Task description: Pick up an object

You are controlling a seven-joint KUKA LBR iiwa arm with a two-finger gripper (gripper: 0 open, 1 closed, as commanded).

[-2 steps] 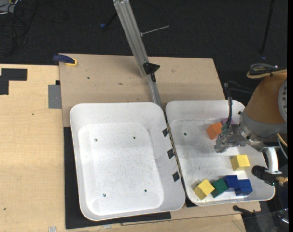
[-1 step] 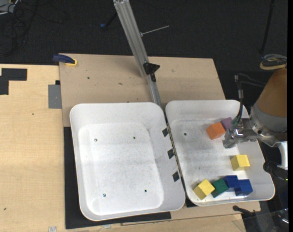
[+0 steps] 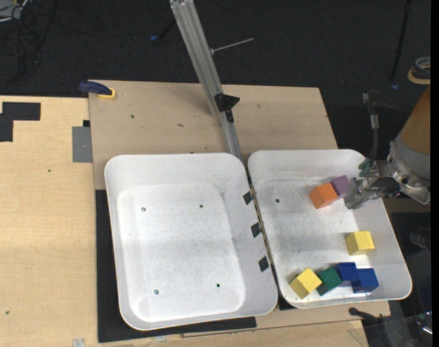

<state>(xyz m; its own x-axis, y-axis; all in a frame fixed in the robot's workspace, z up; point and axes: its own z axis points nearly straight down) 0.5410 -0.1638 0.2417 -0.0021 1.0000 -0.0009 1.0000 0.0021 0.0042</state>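
In the right bin (image 3: 299, 230) lie several blocks. An orange block (image 3: 323, 195) and a purple block (image 3: 341, 186) sit together near the bin's far right side. A yellow block (image 3: 360, 242) lies alone lower down. At the near edge a second yellow block (image 3: 304, 283), a green block (image 3: 329, 279) and a blue block (image 3: 358, 277) cluster together. My gripper (image 3: 358, 192) hangs at the bin's right rim, just right of the purple block, and I see nothing held in it.
The left bin (image 3: 179, 237) stands beside the right one, joined by black clips (image 3: 254, 228). A slanted aluminium rail (image 3: 205, 63) rises behind the bins. A blue and yellow clamp (image 3: 96, 89) lies at the bench's far left corner.
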